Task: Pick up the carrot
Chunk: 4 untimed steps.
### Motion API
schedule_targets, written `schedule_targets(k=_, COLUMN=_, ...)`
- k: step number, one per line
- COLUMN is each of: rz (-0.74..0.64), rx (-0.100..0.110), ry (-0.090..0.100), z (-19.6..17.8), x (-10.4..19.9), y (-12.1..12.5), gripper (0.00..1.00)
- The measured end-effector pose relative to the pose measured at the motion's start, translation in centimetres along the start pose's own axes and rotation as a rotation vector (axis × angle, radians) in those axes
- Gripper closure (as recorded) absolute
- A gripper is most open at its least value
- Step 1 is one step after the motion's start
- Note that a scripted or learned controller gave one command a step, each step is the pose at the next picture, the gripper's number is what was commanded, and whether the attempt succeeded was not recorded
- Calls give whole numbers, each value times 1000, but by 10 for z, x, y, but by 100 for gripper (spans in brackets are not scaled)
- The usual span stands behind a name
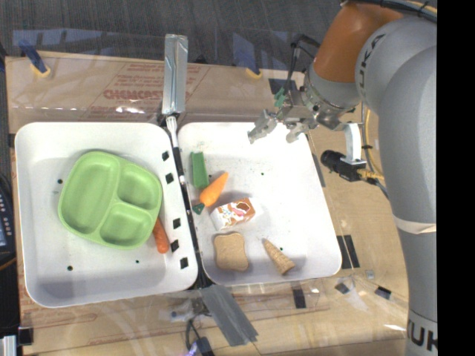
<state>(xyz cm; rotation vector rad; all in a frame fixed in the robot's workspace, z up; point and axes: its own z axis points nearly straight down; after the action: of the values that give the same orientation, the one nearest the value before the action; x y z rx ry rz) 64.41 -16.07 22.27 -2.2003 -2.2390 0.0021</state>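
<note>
Two tapered orange carrots [213, 188] [161, 236]; jaws [276, 127] apart, empty.

The gripper [276, 128] hangs over the right shallow white bin's [312, 221] far edge, fingers spread — well apart from the tapered orange carrot [213, 189] near that bin's left wall.

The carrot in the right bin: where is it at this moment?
The carrot lies tilted at the left side of the right bin, beside the green block and just above the small packet.
</note>
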Motion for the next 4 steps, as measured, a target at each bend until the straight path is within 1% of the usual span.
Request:
schedule_targets(k=1, rz=-27, rx=5, ry=0, z=126, x=54, y=-15, gripper=0)
schedule_targets(k=2, rz=-31, rx=4, ry=0, z=114, x=54, y=-13, gripper=100)
schedule_targets(k=3, rz=-31, rx=4, ry=0, z=114, x=54, y=-14, gripper=0)
schedule_targets(k=4, rz=40, rx=4, ry=0, z=133, x=68, y=-66, gripper=0)
